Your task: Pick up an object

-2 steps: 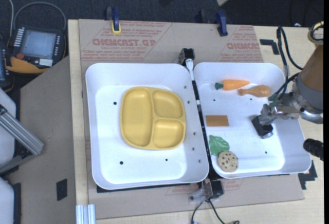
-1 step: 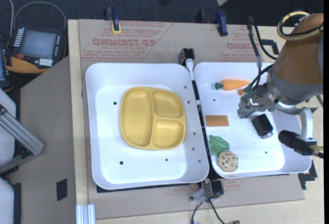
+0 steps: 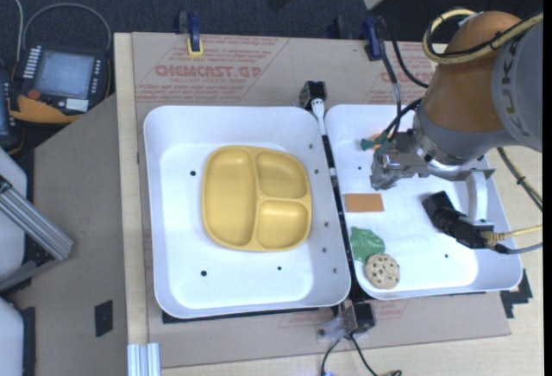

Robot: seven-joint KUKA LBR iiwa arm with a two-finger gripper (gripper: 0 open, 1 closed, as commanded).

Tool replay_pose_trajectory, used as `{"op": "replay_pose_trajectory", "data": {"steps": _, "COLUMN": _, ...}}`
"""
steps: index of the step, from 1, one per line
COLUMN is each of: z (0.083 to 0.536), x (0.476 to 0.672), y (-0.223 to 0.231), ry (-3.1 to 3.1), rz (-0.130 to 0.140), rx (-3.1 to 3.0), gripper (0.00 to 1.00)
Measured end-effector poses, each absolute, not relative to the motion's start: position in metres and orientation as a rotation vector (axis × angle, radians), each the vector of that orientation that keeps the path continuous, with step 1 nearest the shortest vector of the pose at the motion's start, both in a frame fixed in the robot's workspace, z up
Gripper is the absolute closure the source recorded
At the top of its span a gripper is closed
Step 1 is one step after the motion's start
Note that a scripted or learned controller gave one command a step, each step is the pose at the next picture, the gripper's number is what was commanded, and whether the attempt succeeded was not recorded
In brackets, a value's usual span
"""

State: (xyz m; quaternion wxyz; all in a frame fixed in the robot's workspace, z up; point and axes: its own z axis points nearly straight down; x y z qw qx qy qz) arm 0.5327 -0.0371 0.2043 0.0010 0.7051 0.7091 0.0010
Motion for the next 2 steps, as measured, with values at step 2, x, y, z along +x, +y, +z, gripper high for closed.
{"op": "replay_pose_trajectory", "data": {"steps": 2, "z": 0.206, "x": 0.584, "y": 0.05, "ry": 2.227, "rz": 0.004, "rx": 2.214, "gripper": 1.0}}
